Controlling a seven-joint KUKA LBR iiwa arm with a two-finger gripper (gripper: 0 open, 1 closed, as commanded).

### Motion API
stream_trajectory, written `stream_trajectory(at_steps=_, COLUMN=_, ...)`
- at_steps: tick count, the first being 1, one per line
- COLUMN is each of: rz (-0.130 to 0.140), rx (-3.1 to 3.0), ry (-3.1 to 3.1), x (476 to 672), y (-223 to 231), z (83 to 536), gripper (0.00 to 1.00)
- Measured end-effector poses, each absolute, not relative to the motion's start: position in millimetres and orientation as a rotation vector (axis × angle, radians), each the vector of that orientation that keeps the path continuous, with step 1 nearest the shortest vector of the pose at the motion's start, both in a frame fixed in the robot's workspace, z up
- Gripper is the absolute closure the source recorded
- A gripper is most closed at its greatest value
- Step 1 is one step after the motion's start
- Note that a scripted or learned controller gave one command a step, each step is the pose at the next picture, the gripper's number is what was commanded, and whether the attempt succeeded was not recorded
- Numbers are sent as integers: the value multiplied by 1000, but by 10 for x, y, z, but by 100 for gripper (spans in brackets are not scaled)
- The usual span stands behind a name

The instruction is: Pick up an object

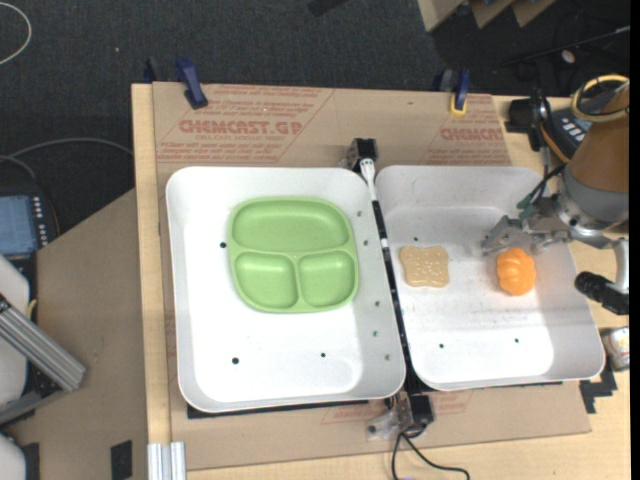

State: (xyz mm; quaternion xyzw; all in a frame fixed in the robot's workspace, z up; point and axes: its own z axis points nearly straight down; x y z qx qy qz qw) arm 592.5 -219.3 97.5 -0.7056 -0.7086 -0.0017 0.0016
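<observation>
Two shallow white bins sit side by side on the tabletop (150,268), which is covered with brown printed cardboard. The left bin (190,298) contains one light green divided plate (293,253), lying flat in the upper half of the bin, with one long compartment at the far side and two smaller ones nearer the camera.

The right bin (480,353) contains two items. A tan, square, waffle-like piece (425,266) lies flat near the bin's left wall. A small orange pumpkin-shaped object (515,270) sits to its right, well apart from it, toward the bin's right side.

The arm enters from the right, its orange band (605,158) visible above the wrist. The gripper (522,230) is positioned low over the right bin, just above and beside the orange object. Its fingers (497,236) stand apart, with nothing seen between them. Contact with the orange object cannot be confirmed.

Blue and yellow clamps (190,81) hold the cardboard at the far edge.
</observation>
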Motion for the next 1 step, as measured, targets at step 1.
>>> stream_trajectory(at_steps=1, rz=-2, rx=-2215, ry=-2220, x=5586, y=-2144, z=845, gripper=0)
